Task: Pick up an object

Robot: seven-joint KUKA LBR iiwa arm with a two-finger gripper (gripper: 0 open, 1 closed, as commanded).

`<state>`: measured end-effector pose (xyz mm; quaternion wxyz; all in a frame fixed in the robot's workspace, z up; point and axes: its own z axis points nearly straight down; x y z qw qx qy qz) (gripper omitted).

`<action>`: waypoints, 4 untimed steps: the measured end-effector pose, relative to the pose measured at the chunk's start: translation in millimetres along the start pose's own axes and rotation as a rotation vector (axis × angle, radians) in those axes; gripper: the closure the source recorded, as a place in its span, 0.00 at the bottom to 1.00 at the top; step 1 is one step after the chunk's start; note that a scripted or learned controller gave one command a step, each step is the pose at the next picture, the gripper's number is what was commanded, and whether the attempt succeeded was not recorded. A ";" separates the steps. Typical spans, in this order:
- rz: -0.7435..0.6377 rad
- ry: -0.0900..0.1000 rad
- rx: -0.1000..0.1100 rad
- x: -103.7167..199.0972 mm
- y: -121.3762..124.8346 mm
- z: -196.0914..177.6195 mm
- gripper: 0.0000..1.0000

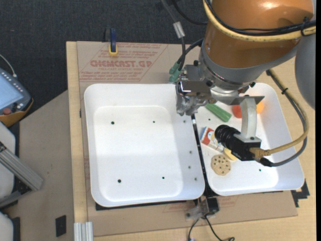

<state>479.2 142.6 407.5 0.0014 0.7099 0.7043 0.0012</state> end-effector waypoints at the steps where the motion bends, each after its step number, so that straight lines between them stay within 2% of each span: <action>1: -0.003 -0.001 0.010 -30.8 -0.2 37.8 1.00; 2: -0.004 -0.002 0.013 -47.3 -0.9 102.1 1.00; 3: 0.009 -0.006 -0.002 -190.4 1.2 79.3 1.00; 4: -0.012 -0.001 -0.006 -145.9 50.9 25.9 1.00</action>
